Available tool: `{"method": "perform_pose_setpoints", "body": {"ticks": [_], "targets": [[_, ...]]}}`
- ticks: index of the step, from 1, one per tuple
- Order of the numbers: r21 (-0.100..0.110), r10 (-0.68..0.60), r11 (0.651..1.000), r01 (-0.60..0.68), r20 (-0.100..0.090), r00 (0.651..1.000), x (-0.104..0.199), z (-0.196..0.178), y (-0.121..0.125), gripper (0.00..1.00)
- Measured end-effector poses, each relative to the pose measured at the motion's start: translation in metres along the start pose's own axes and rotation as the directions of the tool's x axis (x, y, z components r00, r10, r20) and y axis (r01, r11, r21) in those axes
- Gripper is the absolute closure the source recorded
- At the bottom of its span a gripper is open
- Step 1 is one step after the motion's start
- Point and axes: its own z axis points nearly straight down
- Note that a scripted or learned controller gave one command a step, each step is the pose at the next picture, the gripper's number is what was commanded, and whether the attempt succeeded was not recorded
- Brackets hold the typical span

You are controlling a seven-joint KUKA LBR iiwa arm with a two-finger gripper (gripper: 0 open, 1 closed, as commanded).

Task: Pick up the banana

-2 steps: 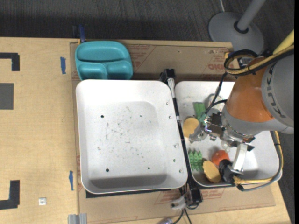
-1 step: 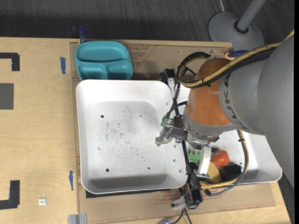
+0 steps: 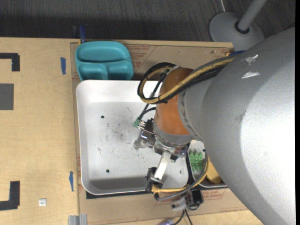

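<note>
You can see just a small yellow piece of the banana (image 3: pixel 213 174), low at the right, tucked under the big grey arm; its pose can't be told

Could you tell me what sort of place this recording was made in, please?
Probably a robotics lab: a grey arm reaches over a scuffed white bin on a cardboard-covered bench with blue tape marks, and a teal tray lies behind.

Dark grey carpet (image 3: pixel 117 6) lies behind the cardboard-topped bench (image 3: pixel 33 125) — a grey round stand base (image 3: pixel 229 27) at the far right.
</note>
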Motion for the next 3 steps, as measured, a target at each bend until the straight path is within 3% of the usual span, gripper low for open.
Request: {"method": "perform_pose_setpoints", "body": {"ticks": [1, 2, 3], "targets": [[0.0, -0.059, 0.998, 0.059, -0.002, 0.998, 0.06, 0.064, -0.029, 0.0], [0.0, 0.193, 0.981, -0.193, -0.001, 0.981, 0.082, 0.064, -0.009, 0.0], [0.0, 0.248, 0.969, -0.248, 0.0, 0.969, 0.005, -0.043, 0.038, 0.0]]}}
